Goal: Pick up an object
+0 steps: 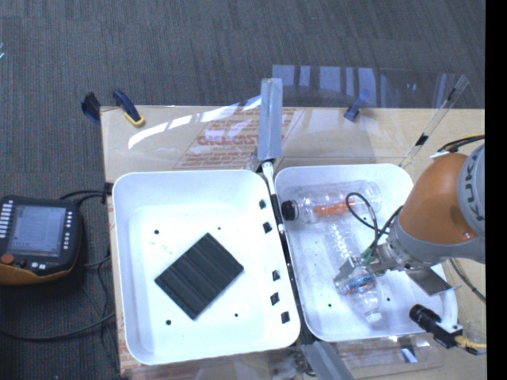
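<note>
Reaching into the right white bin, the grey arm's gripper hid part of a clear plastic bottle; jaw state could not be told

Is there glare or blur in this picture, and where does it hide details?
Camera view: glare streaks the clear panel behind the bins; the clear bottles in the right bin blend into its white floor; the claw looks soft; the black pad stays sharp.
</note>
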Robot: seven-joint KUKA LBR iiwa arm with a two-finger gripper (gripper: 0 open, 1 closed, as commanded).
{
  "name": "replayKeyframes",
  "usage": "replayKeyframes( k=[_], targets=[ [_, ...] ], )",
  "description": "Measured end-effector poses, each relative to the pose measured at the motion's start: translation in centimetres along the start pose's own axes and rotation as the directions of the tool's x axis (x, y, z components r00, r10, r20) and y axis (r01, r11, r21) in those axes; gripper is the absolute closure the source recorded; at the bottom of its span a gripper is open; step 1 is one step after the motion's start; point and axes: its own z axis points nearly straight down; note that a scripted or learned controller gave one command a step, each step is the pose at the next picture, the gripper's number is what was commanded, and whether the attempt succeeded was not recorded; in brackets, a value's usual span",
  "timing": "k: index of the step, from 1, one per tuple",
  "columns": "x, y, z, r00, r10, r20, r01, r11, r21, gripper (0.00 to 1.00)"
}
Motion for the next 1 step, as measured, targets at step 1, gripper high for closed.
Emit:
replayKeyframes(
  k=[1],
  targets=[
    [-0.94, 1.30, 1.20, 1.000, 0.013, 0.001, -0.013, 1.000, -0.002, 0.00]
  ],
)
